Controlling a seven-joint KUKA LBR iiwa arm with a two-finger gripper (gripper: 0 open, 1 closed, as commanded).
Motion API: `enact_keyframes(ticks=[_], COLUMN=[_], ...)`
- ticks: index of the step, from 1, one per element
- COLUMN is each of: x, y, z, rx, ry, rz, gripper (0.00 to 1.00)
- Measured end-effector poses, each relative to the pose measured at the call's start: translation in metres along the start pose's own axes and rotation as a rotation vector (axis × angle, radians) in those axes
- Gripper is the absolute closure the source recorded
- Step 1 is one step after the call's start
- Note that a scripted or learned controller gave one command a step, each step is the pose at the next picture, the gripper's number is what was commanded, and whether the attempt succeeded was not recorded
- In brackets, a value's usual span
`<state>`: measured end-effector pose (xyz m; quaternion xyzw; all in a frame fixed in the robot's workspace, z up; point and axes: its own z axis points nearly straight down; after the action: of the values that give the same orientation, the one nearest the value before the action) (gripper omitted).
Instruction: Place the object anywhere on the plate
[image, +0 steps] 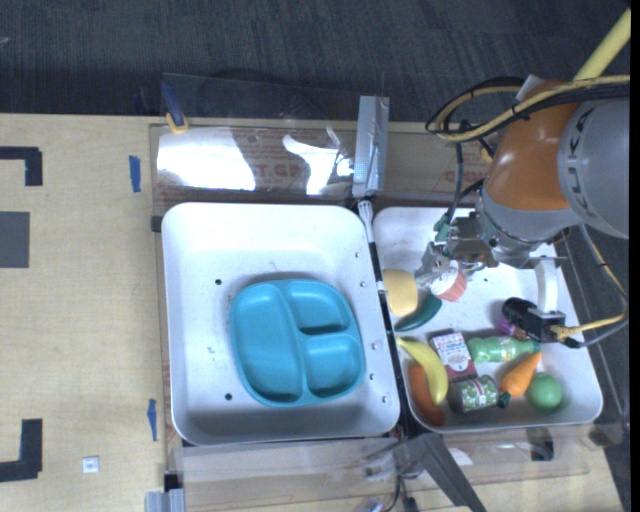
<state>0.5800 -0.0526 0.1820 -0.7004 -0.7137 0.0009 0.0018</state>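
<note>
A blue plate (297, 340) with three compartments lies in the left bin (190, 260) and nothing rests on it. My gripper (446, 262) is low over the upper left part of the right bin (585, 400). A small white and red object (453, 286) lies right under its tip. A pale yellow round fruit (400, 291) and a teal piece (421, 311) sit just to the gripper's left, by the wall between the bins. The wrist hides how the gripper meets the small object.
The right bin's lower half is crowded: a banana (427, 366), a green bottle (497, 350), a carrot (520, 375), a green ball (545, 392), a small can (474, 394) and a dark purple item (524, 318). Cables loop above the arm.
</note>
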Motion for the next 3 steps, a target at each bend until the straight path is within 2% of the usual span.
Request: enact_keyframes(ticks=[1, 2, 3], x=[0.064, 0.132, 0.131], y=[-0.001, -0.030, -0.030], z=[-0.039, 0.002, 0.001], rx=[-0.004, 0.004, 0.002], ry=[-0.002, -0.001, -0.002], rz=[-0.141, -0.210, -0.207], gripper=[1.00, 1.00, 0.00])
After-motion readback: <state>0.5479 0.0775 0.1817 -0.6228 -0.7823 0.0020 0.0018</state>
